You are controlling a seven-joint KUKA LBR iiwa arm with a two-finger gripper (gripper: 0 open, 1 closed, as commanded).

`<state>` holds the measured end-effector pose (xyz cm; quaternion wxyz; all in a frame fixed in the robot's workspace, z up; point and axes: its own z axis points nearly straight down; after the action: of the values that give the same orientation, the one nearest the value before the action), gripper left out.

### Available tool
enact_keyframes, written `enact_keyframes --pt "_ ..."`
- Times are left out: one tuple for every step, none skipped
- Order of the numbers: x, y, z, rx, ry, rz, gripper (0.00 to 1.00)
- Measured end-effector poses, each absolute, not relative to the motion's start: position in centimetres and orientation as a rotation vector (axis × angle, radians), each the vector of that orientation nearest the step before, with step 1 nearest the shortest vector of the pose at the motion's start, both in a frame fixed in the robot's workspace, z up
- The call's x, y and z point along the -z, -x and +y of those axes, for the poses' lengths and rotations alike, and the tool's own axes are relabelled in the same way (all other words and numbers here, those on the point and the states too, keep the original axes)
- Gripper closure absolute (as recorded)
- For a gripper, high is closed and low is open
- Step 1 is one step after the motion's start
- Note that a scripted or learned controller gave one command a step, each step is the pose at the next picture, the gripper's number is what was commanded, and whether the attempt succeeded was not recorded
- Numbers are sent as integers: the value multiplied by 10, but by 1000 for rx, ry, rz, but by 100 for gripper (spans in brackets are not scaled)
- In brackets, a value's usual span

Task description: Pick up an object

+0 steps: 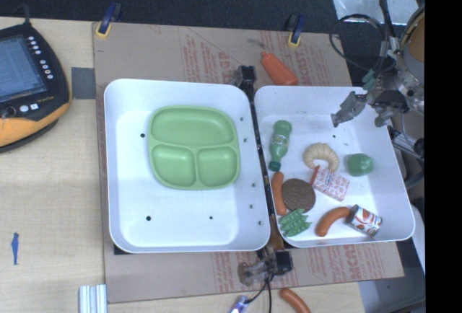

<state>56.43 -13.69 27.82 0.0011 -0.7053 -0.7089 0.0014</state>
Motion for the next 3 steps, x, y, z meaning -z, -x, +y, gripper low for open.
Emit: enact_keyframes --pt "-208 -569 -142 -8 2214 -2226 0" --pt "-185 -547 -141 -6 2213 -2227 0" --pt "-106 -495 -132 -5 2213 -2227 0"
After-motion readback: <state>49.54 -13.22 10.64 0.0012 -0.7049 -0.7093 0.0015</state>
